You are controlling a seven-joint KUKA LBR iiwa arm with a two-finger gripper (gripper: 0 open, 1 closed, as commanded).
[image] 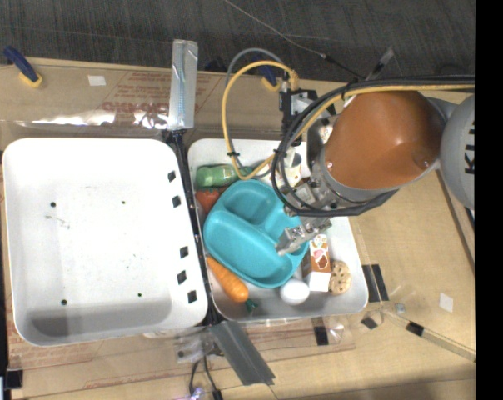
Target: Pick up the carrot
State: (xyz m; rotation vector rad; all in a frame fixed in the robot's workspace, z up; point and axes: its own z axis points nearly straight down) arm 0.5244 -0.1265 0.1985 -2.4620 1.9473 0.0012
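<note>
The orange carrot (pixel 228 280) lies at a slant in the front left corner of the right bin (pixel 351 294), its green end toward the front wall. A teal bowl (pixel 250 230) rests just behind it and partly overlaps it. My gripper (pixel 296 237) hangs below the orange wrist band over the bowl's right rim, to the right of and behind the carrot. Nothing shows between the gripper and the carrot.
A green vegetable (pixel 215 175) and a red item (pixel 206 198) sit behind the bowl. A white egg (pixel 295 291), a white block (pixel 319 282), a cookie (pixel 341 277) and a small packet (pixel 321 257) crowd the front right. The left bin (pixel 93 144) adjoins.
</note>
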